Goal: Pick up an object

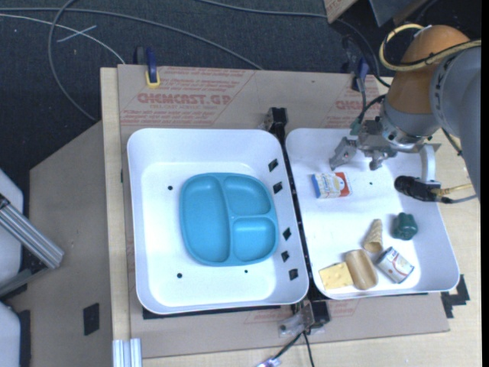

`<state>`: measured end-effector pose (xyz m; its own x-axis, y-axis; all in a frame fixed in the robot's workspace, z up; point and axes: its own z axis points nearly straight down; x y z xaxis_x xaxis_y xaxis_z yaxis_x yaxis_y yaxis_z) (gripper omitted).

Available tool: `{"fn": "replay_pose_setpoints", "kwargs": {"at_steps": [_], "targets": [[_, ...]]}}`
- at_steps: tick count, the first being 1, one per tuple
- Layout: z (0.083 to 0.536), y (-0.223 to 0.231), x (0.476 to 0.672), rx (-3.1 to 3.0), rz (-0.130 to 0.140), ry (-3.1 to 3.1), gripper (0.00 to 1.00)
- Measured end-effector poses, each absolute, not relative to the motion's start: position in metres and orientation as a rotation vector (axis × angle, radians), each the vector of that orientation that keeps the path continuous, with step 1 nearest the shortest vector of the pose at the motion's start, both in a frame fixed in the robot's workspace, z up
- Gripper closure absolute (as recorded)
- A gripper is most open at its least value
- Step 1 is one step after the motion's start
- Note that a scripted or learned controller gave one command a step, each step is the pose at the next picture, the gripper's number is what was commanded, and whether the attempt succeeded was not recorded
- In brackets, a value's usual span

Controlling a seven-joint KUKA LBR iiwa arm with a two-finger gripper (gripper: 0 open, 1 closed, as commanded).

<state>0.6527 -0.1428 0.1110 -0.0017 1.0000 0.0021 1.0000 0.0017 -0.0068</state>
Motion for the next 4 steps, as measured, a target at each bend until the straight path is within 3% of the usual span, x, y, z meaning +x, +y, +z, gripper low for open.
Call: {"fn": "replay_pose_setpoints", "kwargs": {"at_steps": [1, 3, 4], "targets": [[0.127, -0.143, 0.655, -2.220, -0.003, -2.224, 1.00], [0.245, -0.148, 0.663, -2.224, -0.007, -2.229, 1.00], [0.269, -0.148, 0.664, -2.223, -0.004, -2.225, 1.00]]}}
